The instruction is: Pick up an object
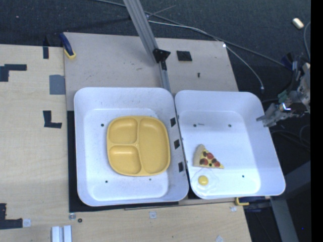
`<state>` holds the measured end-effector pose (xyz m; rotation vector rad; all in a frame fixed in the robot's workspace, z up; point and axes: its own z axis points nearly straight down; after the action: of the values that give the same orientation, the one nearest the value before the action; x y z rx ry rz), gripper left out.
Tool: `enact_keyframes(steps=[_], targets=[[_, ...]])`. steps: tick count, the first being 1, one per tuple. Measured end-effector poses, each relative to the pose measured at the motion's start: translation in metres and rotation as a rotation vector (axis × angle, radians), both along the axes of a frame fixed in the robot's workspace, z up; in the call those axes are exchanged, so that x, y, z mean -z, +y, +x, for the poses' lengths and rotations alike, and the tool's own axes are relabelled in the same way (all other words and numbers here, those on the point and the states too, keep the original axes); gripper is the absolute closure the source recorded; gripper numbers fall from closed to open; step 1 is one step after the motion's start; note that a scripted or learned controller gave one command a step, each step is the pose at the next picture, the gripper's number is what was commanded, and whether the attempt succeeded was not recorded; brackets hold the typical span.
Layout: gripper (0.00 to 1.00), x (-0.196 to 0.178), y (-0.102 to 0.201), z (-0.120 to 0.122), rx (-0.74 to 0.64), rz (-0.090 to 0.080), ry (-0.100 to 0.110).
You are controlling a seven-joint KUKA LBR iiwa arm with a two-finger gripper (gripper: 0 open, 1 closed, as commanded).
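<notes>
A toy pizza slice [206,158] lies in the right bin [252,135], near its front left. Just in front of it sits a small yellow round piece [203,180]. A yellow divided plate [138,145] rests in the middle of the left bin [91,135]. My gripper [273,115] sits at the far right, just outside the right bin's right rim, well away from the pizza slice and the yellow piece. It is small and dim against the dark floor, and nothing is seen held in it.
A slanted metal pole [144,26] runs from the top down to the gap between the bins. Cables cross the dark floor behind. A yellow-blue clamp [67,47] sits at the bench's back left corner.
</notes>
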<state>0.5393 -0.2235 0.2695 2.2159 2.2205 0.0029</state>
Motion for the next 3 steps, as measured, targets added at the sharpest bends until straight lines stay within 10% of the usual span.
enact_keyframes(steps=[3], targets=[[1.0,0.023,0.144,-0.009,-0.002,0.003,0.007]])
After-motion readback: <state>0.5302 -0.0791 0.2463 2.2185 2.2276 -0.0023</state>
